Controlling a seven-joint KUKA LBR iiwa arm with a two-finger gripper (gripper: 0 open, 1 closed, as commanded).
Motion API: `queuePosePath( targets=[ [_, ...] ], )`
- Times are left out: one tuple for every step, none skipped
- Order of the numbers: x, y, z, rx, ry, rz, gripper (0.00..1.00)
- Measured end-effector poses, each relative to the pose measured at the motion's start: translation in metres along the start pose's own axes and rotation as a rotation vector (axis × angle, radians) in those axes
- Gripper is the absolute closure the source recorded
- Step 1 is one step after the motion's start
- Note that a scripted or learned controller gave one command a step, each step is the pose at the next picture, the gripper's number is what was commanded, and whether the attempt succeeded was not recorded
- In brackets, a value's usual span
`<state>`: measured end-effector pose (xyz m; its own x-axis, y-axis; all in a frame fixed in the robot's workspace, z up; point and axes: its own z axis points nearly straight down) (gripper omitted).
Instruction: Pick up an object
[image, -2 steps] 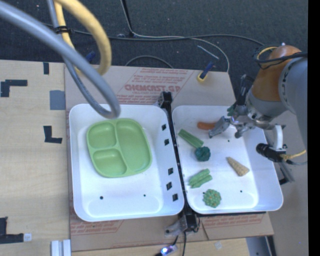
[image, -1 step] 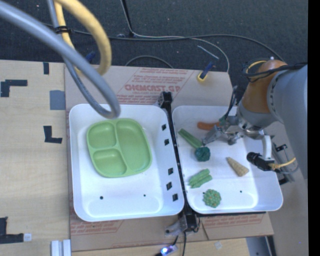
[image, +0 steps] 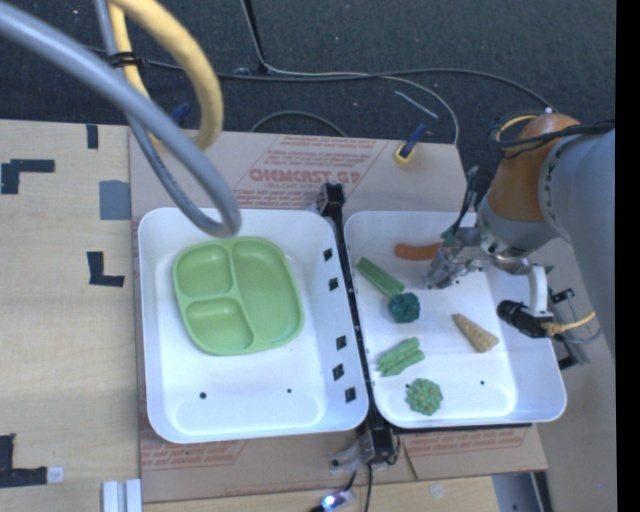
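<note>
Smooth white bin (image: 520, 400) bears knobbly broccoli (image: 424, 396), ridged cone (image: 475, 332).

The gripper (image: 447, 265) sits low over the right bin (image: 530, 395) near its far edge, too small and dark to tell how it is set. It covers the right end of the orange carrot-like piece (image: 413, 251). The arm (image: 560, 190) runs out past the picture's right edge and hides the bin's far right corner. A grey hose (image: 150, 130) crosses the left bin's (image: 160, 330) far edge and overlaps the green divided plate (image: 238, 295).
</note>
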<state>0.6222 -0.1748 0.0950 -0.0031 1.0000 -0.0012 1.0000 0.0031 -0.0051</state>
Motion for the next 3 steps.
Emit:
queuePosePath(
  targets=[
    [-0.006, 0.006, -0.057, -0.005, 0.001, 0.002, 1.00],
    [-0.006, 0.010, -0.118, -0.006, 0.001, 0.001, 1.00],
    [-0.006, 0.010, -0.124, -0.002, 0.002, 0.002, 1.00]
  ],
)
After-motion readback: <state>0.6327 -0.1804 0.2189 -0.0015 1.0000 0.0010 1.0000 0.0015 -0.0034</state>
